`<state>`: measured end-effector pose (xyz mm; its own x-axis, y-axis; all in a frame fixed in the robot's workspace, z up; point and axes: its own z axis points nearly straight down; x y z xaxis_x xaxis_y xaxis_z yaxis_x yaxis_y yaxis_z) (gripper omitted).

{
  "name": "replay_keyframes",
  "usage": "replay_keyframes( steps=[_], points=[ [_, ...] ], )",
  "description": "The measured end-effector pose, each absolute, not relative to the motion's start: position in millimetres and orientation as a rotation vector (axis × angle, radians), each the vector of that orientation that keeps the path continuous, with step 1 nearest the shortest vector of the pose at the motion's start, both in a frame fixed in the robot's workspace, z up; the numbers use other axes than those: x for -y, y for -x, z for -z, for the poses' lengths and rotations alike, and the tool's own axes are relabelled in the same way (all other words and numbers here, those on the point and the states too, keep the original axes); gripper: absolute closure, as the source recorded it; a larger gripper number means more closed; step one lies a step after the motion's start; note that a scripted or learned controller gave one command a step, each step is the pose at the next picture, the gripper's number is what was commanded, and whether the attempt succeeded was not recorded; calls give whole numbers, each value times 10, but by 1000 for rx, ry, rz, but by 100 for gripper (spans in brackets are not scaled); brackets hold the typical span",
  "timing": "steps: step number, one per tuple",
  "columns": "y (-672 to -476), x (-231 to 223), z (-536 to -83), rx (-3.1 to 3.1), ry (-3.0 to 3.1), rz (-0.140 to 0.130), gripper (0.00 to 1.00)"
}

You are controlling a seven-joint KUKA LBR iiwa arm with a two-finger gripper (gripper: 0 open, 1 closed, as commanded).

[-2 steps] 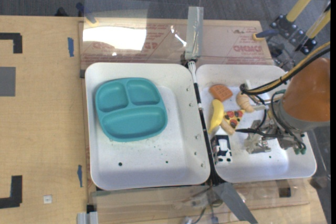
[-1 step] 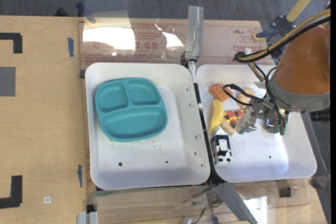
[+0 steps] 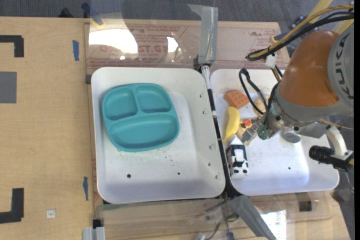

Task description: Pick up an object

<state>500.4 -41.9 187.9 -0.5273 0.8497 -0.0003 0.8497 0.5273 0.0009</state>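
The likeliest candidates for picking lay in the right-hand shallow white plastic bin [image 3: 292, 174], crowded against its left wall: a yellow banana-shaped toy [image 3: 231, 122] lying roughly upright along the divider, a small orange waffle-textured piece [image 3: 237, 99] just above it, and a small black-and-white blocky object [image 3: 238, 158] below it, near the bin's lower left corner. A small multicoloured bit [image 3: 246, 122] sat touching or just beside the banana's right edge, too small to identify. The claw [image 3: 260, 131] hung low over the bin just right of the banana, its tip near that coloured bit; whether it was spread or pressed together could not be told, since the wrist hid it, and nothing could be seen held in it. That placement suggested an approach to the cluster at the wall, where the objects sat close together, so a grasp there risked catching the wall or nudging a neighbour. The grey arm with its orange band [image 3: 312, 73] reached in from the right, black cables looping over the bin. The left-hand white bin [image 3: 197, 177] held a teal plastic divided plate [image 3: 140, 117], lying flat and well apart from the claw. Both bins rested side by side on the pale wooden desk [image 3: 42, 121], which bore black corner marks and blue tape tabs.
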Motion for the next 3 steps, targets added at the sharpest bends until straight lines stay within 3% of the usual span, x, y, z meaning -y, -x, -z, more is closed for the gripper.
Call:
replay_keyframes(
  steps=[1,3],
  points=[
    [-4802,-160,-2273,-2546,-1836,-3,100],
    [-4786,-853,-2073,-1491,-2766,5,100]
  ],
)
